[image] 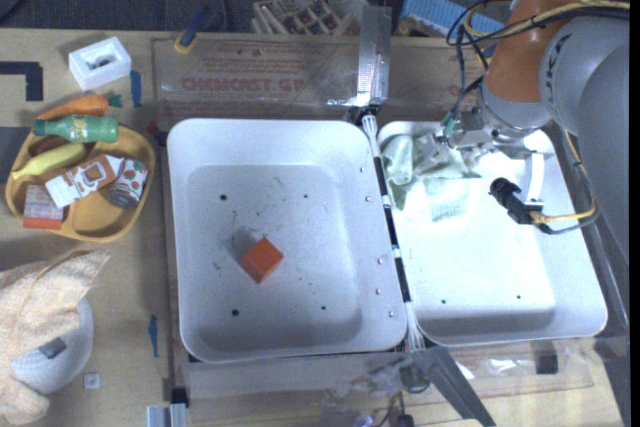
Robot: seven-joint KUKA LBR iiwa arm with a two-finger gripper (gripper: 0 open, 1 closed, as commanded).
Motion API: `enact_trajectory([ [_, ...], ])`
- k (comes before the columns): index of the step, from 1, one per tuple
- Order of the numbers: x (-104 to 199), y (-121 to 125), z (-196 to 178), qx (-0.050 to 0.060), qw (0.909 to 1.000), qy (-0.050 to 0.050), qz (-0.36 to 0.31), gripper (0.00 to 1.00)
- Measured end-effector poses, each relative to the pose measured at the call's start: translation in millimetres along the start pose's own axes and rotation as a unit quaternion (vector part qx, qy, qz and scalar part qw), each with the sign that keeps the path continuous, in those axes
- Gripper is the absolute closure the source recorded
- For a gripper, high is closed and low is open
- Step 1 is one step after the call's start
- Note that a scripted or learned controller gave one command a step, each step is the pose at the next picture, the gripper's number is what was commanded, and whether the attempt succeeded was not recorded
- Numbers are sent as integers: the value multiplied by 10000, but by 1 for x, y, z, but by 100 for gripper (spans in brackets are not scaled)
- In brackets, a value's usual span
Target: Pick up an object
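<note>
An orange cube lies in the left bin, a little left of its middle. In the right bin, a pale green crumpled object rests against the back left corner, and a pale translucent piece lies just in front of it. My gripper is down at the back left of the right bin, right beside the green object and above the translucent piece. Glare on the white floor blurs the gripper's tip. The orange band of the arm is behind it.
A black plug on a yellow cable hangs off the wrist over the right bin. The ridge between the bins runs front to back. A yellow bowl of toy food and a white cloth sit left of the bins.
</note>
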State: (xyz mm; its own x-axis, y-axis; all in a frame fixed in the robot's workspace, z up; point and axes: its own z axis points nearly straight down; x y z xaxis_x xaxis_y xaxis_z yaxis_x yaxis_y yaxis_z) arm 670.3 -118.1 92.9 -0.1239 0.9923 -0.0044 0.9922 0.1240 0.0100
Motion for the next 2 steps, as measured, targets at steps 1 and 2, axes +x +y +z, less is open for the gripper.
enact_trajectory([
  [1,-54,-11,-18,24,9997,5,-244,0],
  [2,5,0,1,4,9971,3,-759,0],
])
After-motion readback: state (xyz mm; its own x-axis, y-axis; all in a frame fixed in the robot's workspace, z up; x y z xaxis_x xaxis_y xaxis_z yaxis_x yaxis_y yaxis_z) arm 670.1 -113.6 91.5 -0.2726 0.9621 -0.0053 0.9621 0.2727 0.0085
